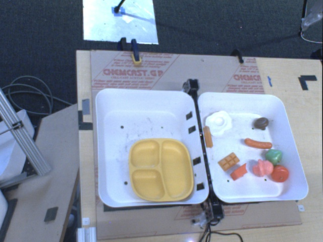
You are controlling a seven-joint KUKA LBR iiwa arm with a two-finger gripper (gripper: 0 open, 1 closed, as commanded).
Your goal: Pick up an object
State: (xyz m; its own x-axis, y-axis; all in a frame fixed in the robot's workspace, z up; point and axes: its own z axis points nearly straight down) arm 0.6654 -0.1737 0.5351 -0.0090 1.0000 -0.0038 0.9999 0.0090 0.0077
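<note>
The right white bin (290, 130) holds several toy foods. A white fried egg (218, 122) lies at its upper left, with a thin orange stick (207, 136) just below it by the divider. A brown lump (261, 123) sits toward the upper right, and a red-orange sausage (258, 144) lies under it. Lower down are a small waffle (228, 161), a red wedge piece (239, 171), a pink piece (262, 168), a green piece (274, 156) and a red tomato (280, 174).
The left white bin (116, 115) holds a yellow three-compartment tray (161, 169) at its lower right. Black clips run along the divider (194, 130) between the bins. A shiny metal sheet (120, 13) lies on the dark floor beyond the bench.
</note>
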